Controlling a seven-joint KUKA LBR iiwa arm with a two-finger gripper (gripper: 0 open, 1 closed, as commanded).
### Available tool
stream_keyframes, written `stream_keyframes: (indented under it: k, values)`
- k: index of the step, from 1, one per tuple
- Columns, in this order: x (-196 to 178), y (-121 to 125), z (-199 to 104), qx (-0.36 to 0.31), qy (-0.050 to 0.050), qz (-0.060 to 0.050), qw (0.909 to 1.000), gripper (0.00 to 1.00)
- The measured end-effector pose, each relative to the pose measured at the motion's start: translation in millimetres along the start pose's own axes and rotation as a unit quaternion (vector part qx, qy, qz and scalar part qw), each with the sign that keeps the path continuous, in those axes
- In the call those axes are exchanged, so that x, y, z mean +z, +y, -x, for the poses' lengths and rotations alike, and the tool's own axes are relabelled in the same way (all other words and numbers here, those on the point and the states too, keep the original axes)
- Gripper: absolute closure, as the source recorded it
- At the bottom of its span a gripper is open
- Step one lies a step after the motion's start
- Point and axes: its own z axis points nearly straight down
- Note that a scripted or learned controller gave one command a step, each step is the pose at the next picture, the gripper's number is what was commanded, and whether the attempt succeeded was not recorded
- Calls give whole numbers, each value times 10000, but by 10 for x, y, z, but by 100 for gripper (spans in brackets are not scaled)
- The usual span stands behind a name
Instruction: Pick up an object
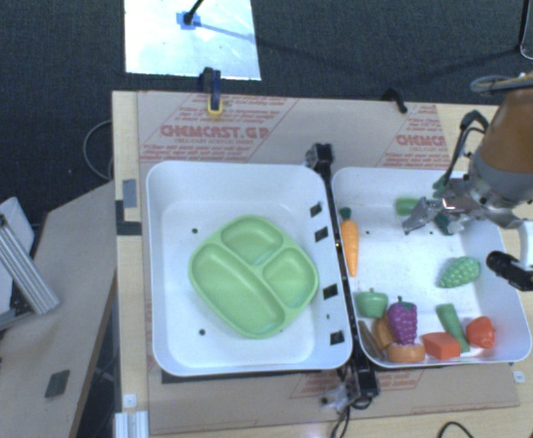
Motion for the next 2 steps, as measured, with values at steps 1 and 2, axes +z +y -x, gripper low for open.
stream_keyframes:
  k: [1,2]
  values:
    - [503,5,-106,-13,4,-5,10000,0]
    - [699,13,-109,-6,-1,4,10000,0]
